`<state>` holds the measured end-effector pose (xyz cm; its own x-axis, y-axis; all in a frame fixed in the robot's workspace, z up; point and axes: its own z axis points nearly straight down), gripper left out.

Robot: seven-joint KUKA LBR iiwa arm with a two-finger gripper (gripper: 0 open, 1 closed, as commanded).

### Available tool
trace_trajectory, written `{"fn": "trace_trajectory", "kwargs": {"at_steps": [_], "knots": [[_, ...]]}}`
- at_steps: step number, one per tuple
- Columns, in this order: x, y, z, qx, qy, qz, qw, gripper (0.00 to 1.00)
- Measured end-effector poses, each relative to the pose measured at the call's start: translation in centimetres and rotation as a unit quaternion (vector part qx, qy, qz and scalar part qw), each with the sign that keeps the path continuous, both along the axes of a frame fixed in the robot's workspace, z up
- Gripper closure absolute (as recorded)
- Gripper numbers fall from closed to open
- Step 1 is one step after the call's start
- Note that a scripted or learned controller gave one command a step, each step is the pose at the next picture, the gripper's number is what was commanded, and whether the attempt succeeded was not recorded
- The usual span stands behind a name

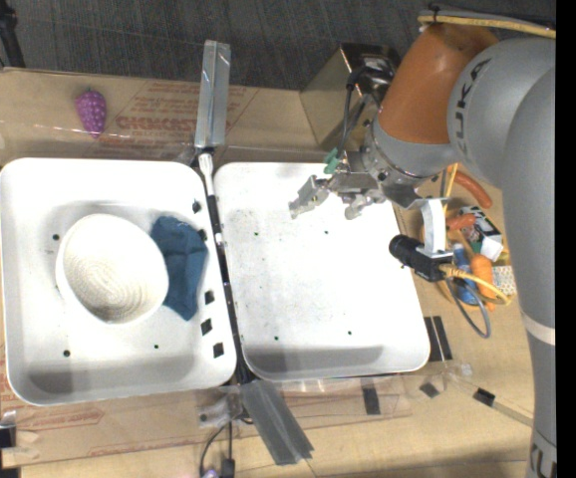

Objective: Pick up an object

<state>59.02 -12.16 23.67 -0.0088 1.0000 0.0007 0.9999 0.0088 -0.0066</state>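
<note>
The gripper hangs over the far part of the right bin, its two fingers spread apart with nothing between them. Below it there's just bare, speckled white floor, so closing here would catch air. The things worth picking lie across the divider in the left bin: a white woven dome, cap-like or an upturned bowl, and touching its right side, a crumpled blue cloth. My call: the arm needs to travel left over the divider, well clear of the rim, before it drops. The cloth looks the friendlier grab, soft folds a pinch can gather, while the smooth dome may be too broad for these fingers. Aim at a raised fold, away from the bin wall. A purple item sits on the cardboard beyond the bins.
</note>
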Motion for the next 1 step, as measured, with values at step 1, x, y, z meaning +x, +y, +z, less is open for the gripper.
{"fn": "trace_trajectory", "kwargs": {"at_steps": [1], "knots": [[1.23,-8.49,8.75,-0.0012,-0.002,-0.234,0.9723,0.00]]}}
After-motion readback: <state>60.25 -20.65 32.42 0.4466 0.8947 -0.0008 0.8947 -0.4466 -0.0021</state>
